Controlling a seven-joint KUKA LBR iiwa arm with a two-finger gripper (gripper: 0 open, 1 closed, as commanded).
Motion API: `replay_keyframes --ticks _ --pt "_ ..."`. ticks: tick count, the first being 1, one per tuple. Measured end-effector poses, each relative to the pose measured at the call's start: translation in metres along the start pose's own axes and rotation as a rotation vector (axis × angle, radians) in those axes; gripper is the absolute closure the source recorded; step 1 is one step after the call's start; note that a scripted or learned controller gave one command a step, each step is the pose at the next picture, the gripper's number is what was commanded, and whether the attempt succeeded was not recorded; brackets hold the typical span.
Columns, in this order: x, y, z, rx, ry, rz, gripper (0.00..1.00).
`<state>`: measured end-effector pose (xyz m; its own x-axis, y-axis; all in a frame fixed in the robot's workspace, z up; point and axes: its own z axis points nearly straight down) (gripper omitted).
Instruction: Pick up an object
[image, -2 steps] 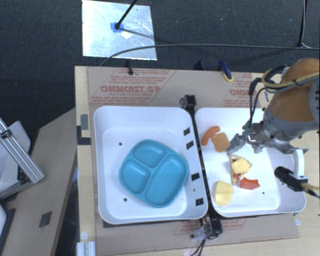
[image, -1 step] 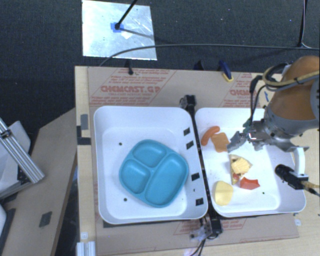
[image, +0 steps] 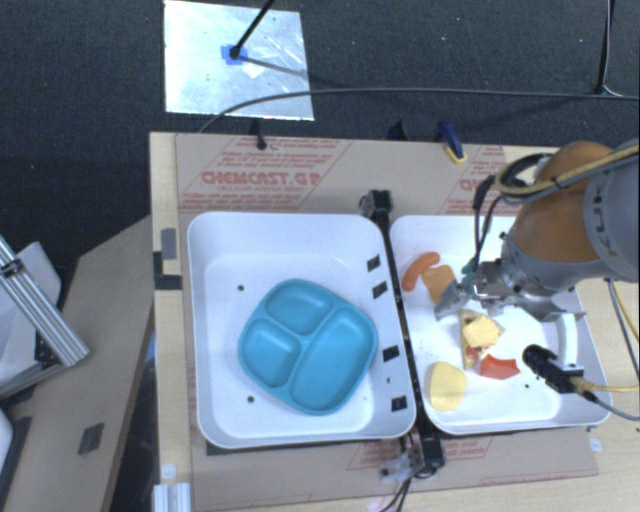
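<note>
My gripper hangs low over the middle of the right bin, reaching in from the right. Directly under and just in front of it lies a yellow block of toy cheese. To its left sit an orange sausage-shaped piece and a tan-orange chunk. A red piece lies in front of the cheese, and a pale yellow rounded piece rests near the bin's front left corner. The grey wrist hides whatever is right beneath it.
The left bin holds a blue divided plate. A black ridge with clips separates the two bins. Cables run over the arm and across the bench's back edge.
</note>
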<state>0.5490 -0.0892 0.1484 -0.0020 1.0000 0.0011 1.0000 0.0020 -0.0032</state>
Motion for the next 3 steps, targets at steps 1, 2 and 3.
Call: replay_keyframes --ticks 1,2,3 --pt "-0.001 -0.002 0.042 -0.001 0.000 0.001 0.00" --pt "-0.002 0.003 0.059 -0.017 -0.006 0.001 0.00" --pt "-0.004 0.005 0.046 -0.028 -0.011 0.002 1.00"
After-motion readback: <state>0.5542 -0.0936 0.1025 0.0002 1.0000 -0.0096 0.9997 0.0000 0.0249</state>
